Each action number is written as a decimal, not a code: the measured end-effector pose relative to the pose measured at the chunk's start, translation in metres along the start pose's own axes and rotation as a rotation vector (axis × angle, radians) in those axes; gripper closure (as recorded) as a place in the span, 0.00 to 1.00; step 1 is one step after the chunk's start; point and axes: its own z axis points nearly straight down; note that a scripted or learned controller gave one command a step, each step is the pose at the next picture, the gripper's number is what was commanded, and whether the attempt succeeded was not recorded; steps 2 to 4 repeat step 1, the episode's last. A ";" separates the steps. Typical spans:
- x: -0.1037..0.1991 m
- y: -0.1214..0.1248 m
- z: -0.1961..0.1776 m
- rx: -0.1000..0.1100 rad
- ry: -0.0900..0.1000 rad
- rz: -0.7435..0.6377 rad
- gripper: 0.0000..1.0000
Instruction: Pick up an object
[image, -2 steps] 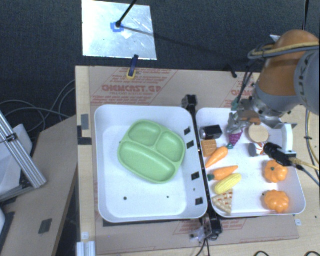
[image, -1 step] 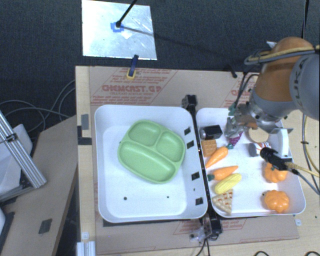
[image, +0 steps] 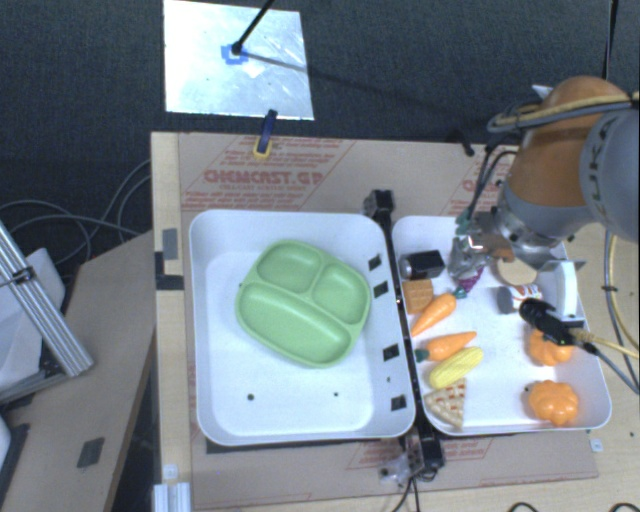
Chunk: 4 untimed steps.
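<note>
Desk with two white bins. Left bin (image: 215, 400): green divided plate (image: 303, 302). Right bin (image: 592, 400): two carrots (image: 433, 313) (image: 447, 345), corn cob (image: 456, 366), pizza slice (image: 447, 404), pumpkin (image: 553, 400), black block (image: 422, 264). Gripper (image: 468, 268) low over the bin's back, just above the upper carrot; finger state: cannot tell.

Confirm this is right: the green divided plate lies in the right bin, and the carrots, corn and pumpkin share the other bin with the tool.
Not quite. The camera view shows the green divided plate in the left bin. The carrots, corn and pumpkin lie in the right bin, where the tool reaches.
</note>
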 end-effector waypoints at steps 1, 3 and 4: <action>-0.003 0.006 0.003 -0.002 -0.001 0.001 1.00; -0.003 0.006 0.003 -0.002 -0.001 0.001 1.00; -0.003 0.006 0.003 -0.002 -0.001 0.001 1.00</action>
